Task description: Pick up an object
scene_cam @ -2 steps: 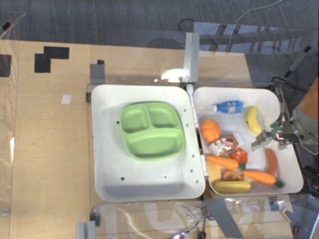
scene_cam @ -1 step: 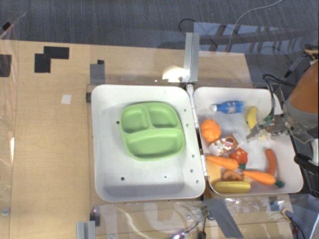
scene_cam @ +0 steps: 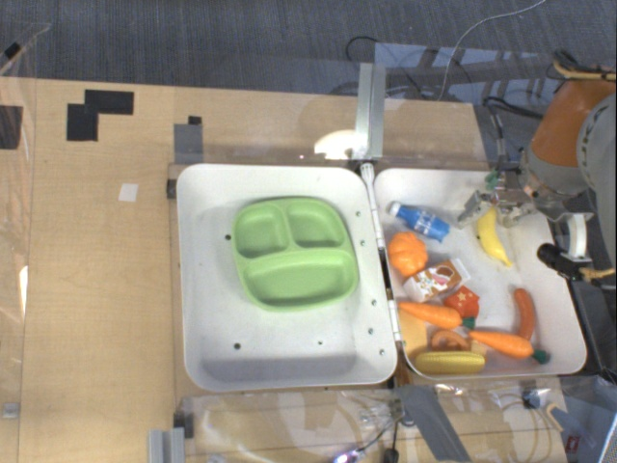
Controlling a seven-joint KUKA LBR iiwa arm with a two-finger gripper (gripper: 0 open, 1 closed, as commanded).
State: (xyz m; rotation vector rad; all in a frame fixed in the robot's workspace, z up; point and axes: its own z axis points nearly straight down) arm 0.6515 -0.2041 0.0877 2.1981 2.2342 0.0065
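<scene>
Camera view has the gripper (scene_cam: 501,199) low over the back of the right bin (scene_cam: 569,350), just above the top end of the banana (scene_cam: 495,238); fingers look spread and nothing sits between them, so no grasp yet. Banana lies near the bin's back right, clear of the blue bottle (scene_cam: 421,221) to its left and well apart from the sausage (scene_cam: 524,313) nearer the front. Judgement: step in hand is the descent onto the banana, task barely started. To do it well, centre the fingers across the banana's narrow width, not along its length, shift slightly toward its middle so it doesn't pivot out from the tip, go down until the pads straddle it, then close and lift straight up (curved skin, likely to roll or squirt if pinched off-centre). Keep off the bin's back wall while closing. Rest of the right bin is crowded: orange (scene_cam: 407,255), snack pack (scene_cam: 433,282), strawberry (scene_cam: 463,302), two carrots (scene_cam: 501,341), corn (scene_cam: 449,362) packed toward the front left, so banana is the easier pick. Left bin (scene_cam: 207,350) carries a green plate (scene_cam: 293,252). Hard to make out: fingertip height above the bin floor, exact finger gap (small and blurred against wrist hardware), and the arm is cut off at the right edge.
</scene>
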